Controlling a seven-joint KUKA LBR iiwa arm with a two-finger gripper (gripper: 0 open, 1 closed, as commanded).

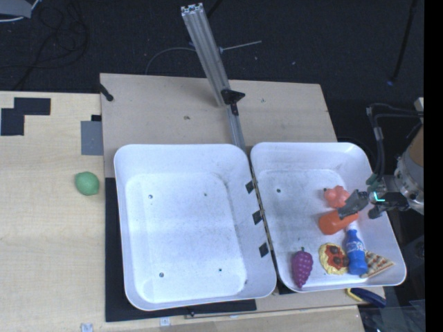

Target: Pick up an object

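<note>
Fingers (354, 203) spread above glossy orange object (335, 221).

Far out left of the jaws, on pale bench (41, 254): green ball (87, 183). Farther left and higher, black patches (28, 109), grey square (91, 136). Between ball and jaws, left white bin (119, 185). Up-left of the jaws, slanted metal rail (208, 50); beyond, loose cables (55, 19) on dark floor.

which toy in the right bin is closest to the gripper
The orange toy: it lies right at the gripper, just beside its fingers. The pink toy, blue bottle and purple grapes sit farther off.
</note>
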